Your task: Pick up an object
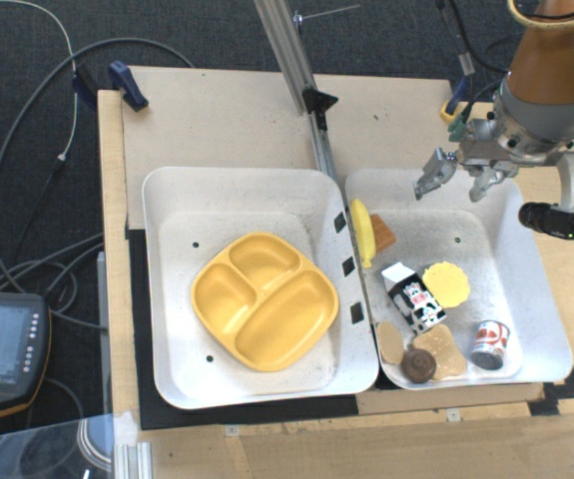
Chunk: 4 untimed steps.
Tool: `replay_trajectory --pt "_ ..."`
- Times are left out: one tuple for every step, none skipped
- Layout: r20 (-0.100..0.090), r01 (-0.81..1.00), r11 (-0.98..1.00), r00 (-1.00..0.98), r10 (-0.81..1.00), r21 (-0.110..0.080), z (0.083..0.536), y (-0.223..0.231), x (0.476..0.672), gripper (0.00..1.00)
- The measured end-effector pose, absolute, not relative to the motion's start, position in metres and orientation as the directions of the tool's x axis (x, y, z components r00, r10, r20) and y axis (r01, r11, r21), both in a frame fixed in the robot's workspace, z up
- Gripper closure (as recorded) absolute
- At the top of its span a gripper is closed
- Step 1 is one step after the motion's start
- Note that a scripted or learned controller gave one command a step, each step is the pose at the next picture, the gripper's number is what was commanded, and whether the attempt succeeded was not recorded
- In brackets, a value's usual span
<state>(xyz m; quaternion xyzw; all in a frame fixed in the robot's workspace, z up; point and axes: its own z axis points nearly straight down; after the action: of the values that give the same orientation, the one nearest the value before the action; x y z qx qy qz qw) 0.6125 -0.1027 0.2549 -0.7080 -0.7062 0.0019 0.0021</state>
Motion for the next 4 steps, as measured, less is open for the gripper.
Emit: replay_trajectory --pt "0.001 1.0 -0.008 0.008 1.0 -0.011 0.13 -0.197 0.548 0.0" --pt "0.004 1.0 0.003 -0.003 1.0 -0.004 0.124 -0.153 0.542 0.0" --pt "0.002 1.0 0.0 0.0 1.0 0.001 0.136 -0.155 0.543 1.0" --pt "-0.001 1.0 0.002 -0.002 1.0 0.004 0.143 -0.163 0.569 1.0"
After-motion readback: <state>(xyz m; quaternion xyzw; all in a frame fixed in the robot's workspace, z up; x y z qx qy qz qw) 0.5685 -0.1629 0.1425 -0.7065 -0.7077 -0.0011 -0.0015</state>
